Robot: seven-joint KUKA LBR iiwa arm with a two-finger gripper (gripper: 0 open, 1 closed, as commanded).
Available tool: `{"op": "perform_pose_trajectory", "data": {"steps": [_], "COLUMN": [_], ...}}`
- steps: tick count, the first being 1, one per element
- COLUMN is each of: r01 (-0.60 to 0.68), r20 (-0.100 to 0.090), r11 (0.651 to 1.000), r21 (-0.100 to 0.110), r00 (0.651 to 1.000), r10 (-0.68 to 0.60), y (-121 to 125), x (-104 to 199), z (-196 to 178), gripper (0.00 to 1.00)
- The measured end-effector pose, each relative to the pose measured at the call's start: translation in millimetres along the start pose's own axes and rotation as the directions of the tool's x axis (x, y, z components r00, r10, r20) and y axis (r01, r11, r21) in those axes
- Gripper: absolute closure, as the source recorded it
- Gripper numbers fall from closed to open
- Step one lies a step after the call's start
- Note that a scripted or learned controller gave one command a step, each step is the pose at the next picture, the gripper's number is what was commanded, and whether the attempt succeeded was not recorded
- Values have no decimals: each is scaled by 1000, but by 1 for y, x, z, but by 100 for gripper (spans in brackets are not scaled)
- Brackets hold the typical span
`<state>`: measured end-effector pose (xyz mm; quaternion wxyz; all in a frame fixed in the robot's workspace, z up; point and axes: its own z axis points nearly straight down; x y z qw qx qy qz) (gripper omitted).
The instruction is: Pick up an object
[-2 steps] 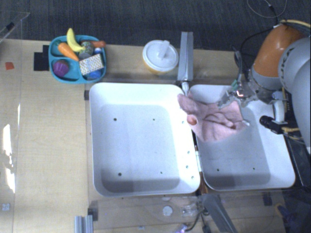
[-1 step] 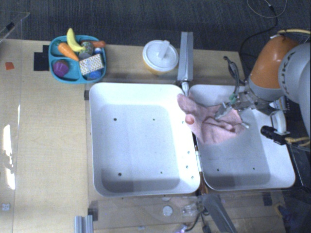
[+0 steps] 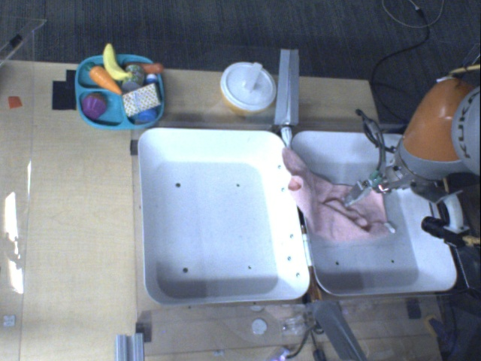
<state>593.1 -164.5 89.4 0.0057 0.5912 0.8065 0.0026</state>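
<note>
Far left, a blue compartmented plastic tray [image 3: 119,92] of toy food, incl. a yellow toy banana [image 3: 113,62] and an orange toy carrot [image 3: 104,80], sits on the tan wooden bench [image 3: 68,239], well apart from both bins, prob. parked there as spare stock and out of my reach. Just right of it, a round white lidded tub w/ yellow rim [image 3: 249,87] stands at the bench's back edge, beside a grey metal post [image 3: 286,89] that rises between the bins. Next, the left shallow white plastic bin [image 3: 218,216], w/ bare floor. Its right rim touches the right shallow white plastic bin [image 3: 379,277]. The task's thing lies there: a crumpled pale pink cloth [image 3: 331,213], spread over the right bin's left half, one corner draped up over the shared rim, likely bc it was dropped loosely, not laid flat. My two-finger gripper [image 3: 370,187] is low over the cloth's right upper edge, at or v. near the fabric, reaching in from the right on my grey arm w/ orange band [image 3: 436,130]. Whether my jaws are released or clenched I cannot tell, since they are too small and blurred against the folds; nor can I say any fabric is between them. Judging by this, the pick is at the grasp stage, not yet lifted.
</note>
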Motion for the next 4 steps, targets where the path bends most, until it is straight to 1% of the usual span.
{"op": "perform_pose_trajectory", "data": {"steps": [1, 2, 3, 4], "r01": [103, 105, -54, -188], "r20": [0, 8, -2, -3], "r11": [995, 994, 999, 982], "r21": [-3, -15, 2, 8], "r00": [995, 995, 999, 982], "r10": [-103, -104, 54, 188], "y": [-11, -6, -10, 54], "x": [52, 51, 85, 97], "z": [-1, -15, -157, -132], "gripper": [0, 100, 100, 100]}}
